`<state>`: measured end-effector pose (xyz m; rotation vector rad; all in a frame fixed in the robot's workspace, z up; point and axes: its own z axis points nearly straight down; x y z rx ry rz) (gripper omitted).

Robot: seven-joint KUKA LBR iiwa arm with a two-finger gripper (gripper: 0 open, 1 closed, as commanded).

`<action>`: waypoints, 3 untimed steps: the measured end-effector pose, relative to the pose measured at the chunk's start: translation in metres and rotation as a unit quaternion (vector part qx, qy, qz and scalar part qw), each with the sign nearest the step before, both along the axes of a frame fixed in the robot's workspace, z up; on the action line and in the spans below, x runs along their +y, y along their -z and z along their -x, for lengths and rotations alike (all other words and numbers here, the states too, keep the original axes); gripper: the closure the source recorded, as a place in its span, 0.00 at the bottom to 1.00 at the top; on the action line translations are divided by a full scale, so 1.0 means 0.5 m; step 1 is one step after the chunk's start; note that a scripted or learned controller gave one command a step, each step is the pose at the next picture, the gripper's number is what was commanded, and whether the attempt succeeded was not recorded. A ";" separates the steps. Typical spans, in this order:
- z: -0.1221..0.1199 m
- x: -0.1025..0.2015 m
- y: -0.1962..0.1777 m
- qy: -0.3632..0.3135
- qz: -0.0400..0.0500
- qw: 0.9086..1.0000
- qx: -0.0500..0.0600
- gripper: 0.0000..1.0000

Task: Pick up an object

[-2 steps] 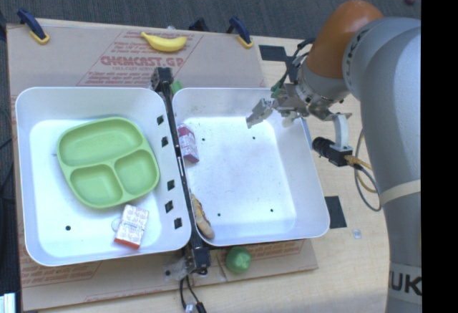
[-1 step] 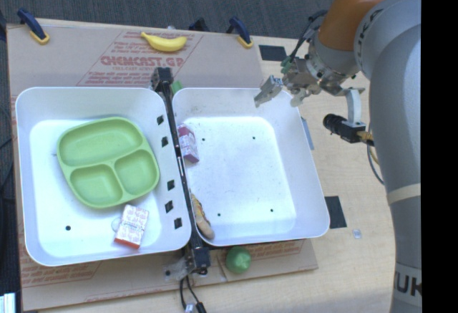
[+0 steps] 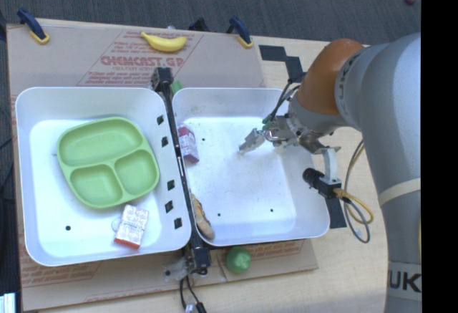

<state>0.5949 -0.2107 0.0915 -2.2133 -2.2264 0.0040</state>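
The gripper (image 3: 248,143) hangs over the right bin (image 3: 243,233), fingers slightly apart with nothing between them. A red packet (image 3: 187,143) lies left of it by the divider. The left bin (image 3: 28,183) holds a green tray (image 3: 107,161) and a carton (image 3: 132,225).

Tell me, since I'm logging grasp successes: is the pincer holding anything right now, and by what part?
Nothing is held. The pincer hangs over bare floor of the right bin, with no object between its tips.
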 end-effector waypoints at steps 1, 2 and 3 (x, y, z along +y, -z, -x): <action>-0.086 0.000 -0.139 0.001 0.000 1.000 -0.002 0.00; -0.124 0.000 -0.110 0.001 -0.001 1.000 -0.001 0.00; 0.023 0.045 -0.201 0.001 0.000 1.000 -0.001 0.00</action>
